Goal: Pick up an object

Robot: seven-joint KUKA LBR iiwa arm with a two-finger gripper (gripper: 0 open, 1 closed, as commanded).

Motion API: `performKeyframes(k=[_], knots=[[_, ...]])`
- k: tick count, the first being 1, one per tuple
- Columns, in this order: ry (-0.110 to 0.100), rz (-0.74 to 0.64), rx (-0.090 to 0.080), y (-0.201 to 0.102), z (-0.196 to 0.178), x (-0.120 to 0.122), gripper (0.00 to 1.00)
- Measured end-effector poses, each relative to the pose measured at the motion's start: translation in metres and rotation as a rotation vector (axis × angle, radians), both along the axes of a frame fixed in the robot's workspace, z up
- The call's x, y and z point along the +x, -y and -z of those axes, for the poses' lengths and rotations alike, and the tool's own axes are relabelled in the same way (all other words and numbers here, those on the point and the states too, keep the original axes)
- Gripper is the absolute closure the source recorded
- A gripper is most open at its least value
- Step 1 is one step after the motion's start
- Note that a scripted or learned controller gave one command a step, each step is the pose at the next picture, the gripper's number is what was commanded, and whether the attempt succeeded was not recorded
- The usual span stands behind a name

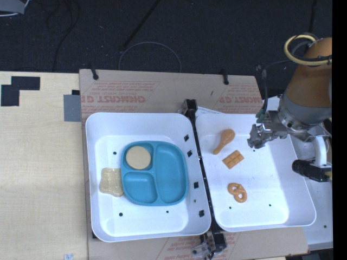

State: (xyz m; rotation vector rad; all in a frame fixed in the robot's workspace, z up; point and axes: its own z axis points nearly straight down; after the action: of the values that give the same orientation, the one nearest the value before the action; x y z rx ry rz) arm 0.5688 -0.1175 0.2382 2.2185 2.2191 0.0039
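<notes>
**Jaws over right bin, three items on its floor**

The gripper (258,138) is seen low over the upper right part of the right bin (282,210), nothing visibly held; how far the jaws are parted cannot be told. A drumstick (224,141), a waffle piece (232,159) and a pretzel (237,192) lie apart on the bin floor, left of the gripper. In the left bin (103,215) a blue divided tray (154,173) carries a round cookie (137,157); a toast slice (111,182) touches its left edge.

Arm (308,85): cut off by the right edge; upper links out of frame.
Gripper (259,137): fingertips too small and dark to tell apart.
Toast (111,182): right edge hidden under the tray (162,183).
Clamp (209,246): cut by the bottom edge.
</notes>
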Motion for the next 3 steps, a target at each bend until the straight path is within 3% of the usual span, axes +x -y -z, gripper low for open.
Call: performKeyframes(k=[1, 3], knots=[[-0.004, -0.001, 0.001, 0.001, -0.035, 0.0, 1.0], [-0.009, -0.004, 0.003, -0.103, -0.014, 0.009, 1.0]])
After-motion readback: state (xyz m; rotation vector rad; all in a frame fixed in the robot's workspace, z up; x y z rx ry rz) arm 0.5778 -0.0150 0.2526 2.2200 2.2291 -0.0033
